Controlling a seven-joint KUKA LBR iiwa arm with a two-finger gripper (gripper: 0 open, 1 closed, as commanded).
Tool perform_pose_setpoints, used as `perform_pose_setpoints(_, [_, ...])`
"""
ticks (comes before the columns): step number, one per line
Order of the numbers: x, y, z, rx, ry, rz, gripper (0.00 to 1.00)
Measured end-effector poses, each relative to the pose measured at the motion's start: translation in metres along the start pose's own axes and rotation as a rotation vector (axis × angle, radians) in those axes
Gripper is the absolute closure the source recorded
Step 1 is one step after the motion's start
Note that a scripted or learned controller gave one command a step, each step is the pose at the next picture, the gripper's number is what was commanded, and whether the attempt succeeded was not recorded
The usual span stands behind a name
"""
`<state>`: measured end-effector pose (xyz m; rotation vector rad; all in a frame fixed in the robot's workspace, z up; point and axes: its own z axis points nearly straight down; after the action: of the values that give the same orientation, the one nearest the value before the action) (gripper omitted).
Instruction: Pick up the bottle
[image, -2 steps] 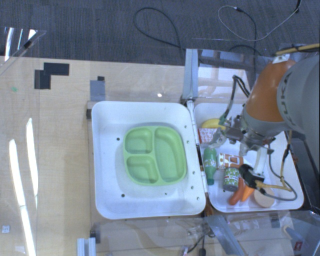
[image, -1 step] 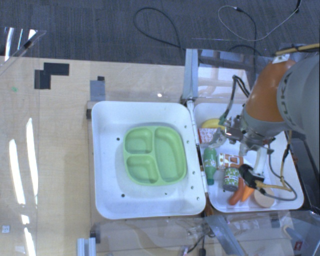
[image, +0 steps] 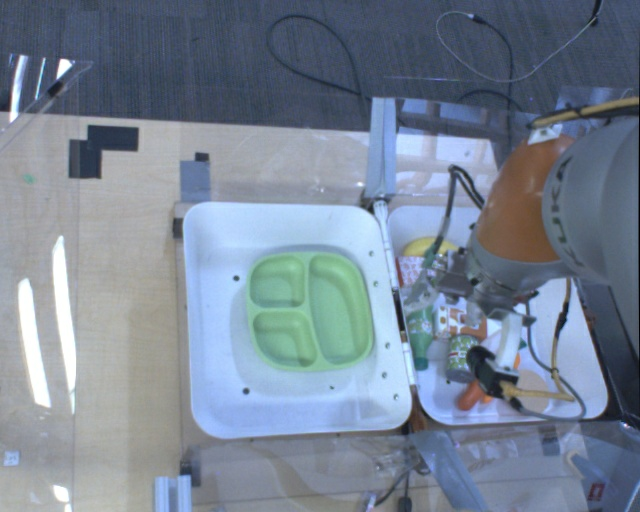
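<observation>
A grey arm with an orange band reaches in from the right and hangs over the right one of 2 shallow white plastic bins. Its gripper sits low over a heap of small items at that bin's left side; whether it is wide, narrow or holding anything cannot be told, as the wrist hides it. The small green plastic bottle lies in the right bin against its left wall, just left of and nearer than the gripper, its cap end pointing near. A yellow rounded object lies at the far side of the heap, and an orange carrot-like piece lies at its near side. The left white bin holds a light green plastic tray with 3 compartments, lying flat in its middle.
</observation>
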<state>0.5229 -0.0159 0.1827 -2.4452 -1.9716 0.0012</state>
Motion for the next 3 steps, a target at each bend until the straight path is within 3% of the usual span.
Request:
perform_pose_setpoints(1, [-0.002,0.019,-0.001,-0.002,0.000,0.029,0.00])
perform_pose_setpoints(2, [-0.052,0.027,0.064,-0.039,0.000,-0.027,0.00])
perform_pose_setpoints(3, [-0.061,0.037,0.073,-0.055,0.008,-0.036,0.00])
